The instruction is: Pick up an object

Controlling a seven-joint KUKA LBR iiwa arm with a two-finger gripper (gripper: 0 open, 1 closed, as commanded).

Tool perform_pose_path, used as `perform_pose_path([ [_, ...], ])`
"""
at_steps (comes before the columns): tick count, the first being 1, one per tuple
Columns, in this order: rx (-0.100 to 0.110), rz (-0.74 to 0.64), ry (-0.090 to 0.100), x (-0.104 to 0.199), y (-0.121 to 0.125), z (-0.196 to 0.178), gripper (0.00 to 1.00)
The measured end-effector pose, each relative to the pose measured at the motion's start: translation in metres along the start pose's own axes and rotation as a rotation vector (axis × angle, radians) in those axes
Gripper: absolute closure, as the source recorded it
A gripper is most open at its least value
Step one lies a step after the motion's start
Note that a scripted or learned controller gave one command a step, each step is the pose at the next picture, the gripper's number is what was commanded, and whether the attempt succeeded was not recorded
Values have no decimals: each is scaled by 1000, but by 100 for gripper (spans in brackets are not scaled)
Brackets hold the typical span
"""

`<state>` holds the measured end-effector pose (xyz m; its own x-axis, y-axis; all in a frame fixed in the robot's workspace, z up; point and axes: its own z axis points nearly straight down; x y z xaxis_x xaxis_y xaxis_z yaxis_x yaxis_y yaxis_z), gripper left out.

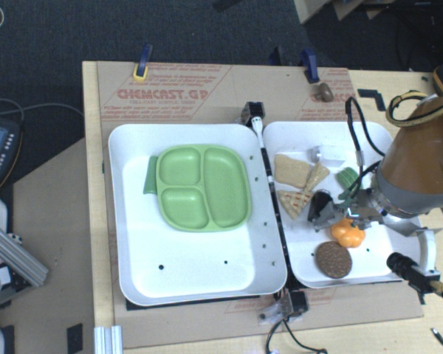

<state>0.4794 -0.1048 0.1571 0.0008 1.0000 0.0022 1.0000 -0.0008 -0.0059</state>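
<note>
A small round orange fruit lies in the right shallow white bin, touching the black two-finger gripper just above it; whether the jaws are spread or pressed together cannot be told. A brown round cookie sits just below, tan wedge-shaped pieces lie to the left, and a green three-compartment plastic plate rests in the left bin.

I'm seeing glossy white plastic bins, a matt green plastic tray, and a brown paper-faced bench.
</note>
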Motion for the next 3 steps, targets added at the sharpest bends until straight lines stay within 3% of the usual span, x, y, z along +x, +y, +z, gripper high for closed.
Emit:
perform_pose_path([
  [1, -13, 2, -7, -2, 0, 58, 0],
  [2, -21, 4, -7, -5, 5, 61, 0],
  [3, -37, 13, -26, -14, 7, 48, 100],
])
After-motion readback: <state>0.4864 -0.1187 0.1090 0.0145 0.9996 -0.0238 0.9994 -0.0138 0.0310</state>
